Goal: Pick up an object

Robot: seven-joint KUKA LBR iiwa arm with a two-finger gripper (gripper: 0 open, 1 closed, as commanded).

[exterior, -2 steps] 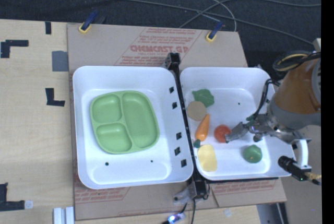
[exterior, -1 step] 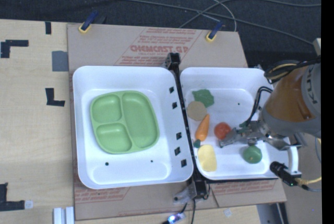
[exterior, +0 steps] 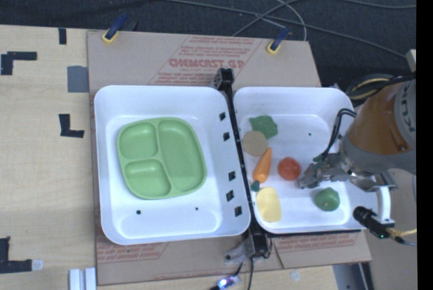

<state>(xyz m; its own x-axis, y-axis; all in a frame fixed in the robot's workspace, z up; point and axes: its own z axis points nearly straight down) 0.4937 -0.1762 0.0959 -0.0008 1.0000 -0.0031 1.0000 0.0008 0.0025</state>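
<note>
Your gripper (exterior: 313, 176) hangs low in the right bin (exterior: 298, 98), just right of the tomato (exterior: 289, 168); its jaws cannot be made out. The carrot (exterior: 262, 165) lies left of the tomato, a green fruit (exterior: 327, 199) lower right.

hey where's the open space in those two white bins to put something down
Left bin: bare floor along its front edge below the green divided tray. Right bin: open along the back wall, right of the green leafy piece. Crowded: carrot, tomato, yellow piece, green fruit near the claw.
</note>
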